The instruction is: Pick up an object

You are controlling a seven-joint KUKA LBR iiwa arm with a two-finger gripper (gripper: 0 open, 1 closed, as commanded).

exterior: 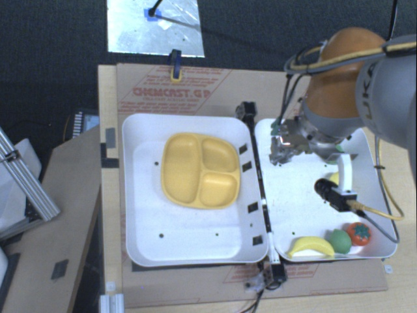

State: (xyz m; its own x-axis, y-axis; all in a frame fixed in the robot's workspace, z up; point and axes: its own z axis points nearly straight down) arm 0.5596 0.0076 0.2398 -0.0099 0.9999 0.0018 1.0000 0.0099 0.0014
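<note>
Grey arm point(384, 83) reaches from right, orange band bulging above wrist; gripper point(281, 150) hangs over right bin point(293, 201), grasp state undeterminable. Smooth curved banana point(311, 246), round green fruit point(339, 240), glossy red tomato point(358, 233) cluster in bin's near corner. Yellow compartment plate point(199, 170) in left bin point(140, 194).

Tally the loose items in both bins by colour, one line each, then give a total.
Yellow: 2, the divided tray in the left bin and the banana in the right bin
Green: 1, the round fruit
Red-orange: 1, the tomato-like fruit
Total: 4
</note>
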